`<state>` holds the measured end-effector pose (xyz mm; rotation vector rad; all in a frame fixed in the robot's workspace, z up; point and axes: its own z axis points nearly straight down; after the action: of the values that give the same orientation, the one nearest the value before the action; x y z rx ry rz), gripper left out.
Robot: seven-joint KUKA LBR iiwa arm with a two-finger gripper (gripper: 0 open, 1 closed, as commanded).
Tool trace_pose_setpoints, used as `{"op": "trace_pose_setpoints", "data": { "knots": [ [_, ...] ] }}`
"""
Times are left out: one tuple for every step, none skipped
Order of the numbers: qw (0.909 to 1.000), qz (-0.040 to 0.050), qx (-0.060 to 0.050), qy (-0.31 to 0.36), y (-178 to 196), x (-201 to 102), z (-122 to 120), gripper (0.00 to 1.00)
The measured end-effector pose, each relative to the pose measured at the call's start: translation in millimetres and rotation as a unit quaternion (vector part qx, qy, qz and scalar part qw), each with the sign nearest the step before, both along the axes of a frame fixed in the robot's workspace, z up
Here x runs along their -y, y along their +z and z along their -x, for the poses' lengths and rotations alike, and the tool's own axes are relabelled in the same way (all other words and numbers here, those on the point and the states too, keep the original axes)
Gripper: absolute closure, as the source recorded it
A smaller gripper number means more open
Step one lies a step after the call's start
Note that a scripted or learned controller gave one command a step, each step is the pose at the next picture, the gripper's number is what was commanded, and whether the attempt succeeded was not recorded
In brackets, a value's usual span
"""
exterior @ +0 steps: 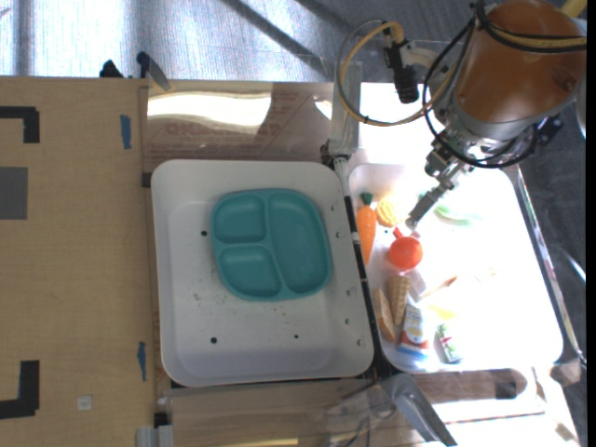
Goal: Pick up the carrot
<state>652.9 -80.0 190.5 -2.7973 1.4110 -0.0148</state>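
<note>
The carrot (366, 232) is orange with a small green top and lies lengthwise along the left wall of the right bin (521, 250). My gripper (420, 209) hangs over the upper middle of that bin, to the right of the carrot and just above a red tomato-like ball (405, 251). The gripper's tip is apart from the carrot, and nothing of the carrot is in it. A yellow piece (386, 214) sits between the carrot's top and the gripper.
The left bin (177, 277) holds a teal divided plate (271, 243). In the right bin lie a waffle cone (398, 298), a small bottle (413, 329) and a green item (449, 347). Glare washes out the right bin's right half. Cables (349, 63) loop above the bins.
</note>
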Motion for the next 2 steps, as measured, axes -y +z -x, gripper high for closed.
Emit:
{"op": "trace_pose_setpoints", "data": {
  "knots": [
    [0.9990,-0.0011,-0.004,0.045,-5,-35,-15,0.00],
    [0.9884,-0.0003,-0.004,0.152,-5,-76,-13,0.00]
  ]
}}
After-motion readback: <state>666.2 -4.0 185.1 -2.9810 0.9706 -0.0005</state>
